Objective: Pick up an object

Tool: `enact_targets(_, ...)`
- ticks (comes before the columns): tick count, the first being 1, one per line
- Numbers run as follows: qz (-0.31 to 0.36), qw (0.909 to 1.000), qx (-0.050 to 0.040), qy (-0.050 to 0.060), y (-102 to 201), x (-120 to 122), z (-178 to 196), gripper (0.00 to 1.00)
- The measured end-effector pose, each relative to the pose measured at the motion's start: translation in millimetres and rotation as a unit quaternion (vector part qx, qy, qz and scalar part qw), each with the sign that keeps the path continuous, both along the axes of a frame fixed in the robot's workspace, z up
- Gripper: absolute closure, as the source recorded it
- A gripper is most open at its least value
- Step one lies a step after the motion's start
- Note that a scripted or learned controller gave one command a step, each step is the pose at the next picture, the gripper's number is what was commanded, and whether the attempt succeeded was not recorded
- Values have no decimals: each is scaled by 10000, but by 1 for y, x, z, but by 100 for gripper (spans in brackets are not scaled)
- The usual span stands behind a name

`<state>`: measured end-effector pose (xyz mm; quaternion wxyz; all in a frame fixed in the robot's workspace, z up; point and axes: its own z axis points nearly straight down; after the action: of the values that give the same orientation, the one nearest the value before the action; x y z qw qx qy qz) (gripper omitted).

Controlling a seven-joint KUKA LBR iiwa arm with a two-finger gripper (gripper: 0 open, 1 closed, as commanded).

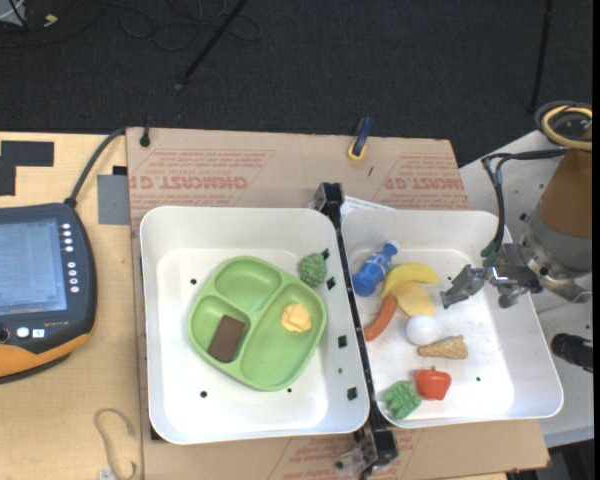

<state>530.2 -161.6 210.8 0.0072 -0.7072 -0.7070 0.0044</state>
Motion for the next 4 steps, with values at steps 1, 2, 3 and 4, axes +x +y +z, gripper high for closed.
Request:
enact_targets(1,7,10000,-8,-41,0,2,4,0)
enact_targets(2,13,10000,-1,-21,4,-1,-43,0)
enact_targets(3,11,10000,0,-23,0,-1,-90,0)
enact_targets(4,7,10000,-11,-52,2,-1,-126,0)
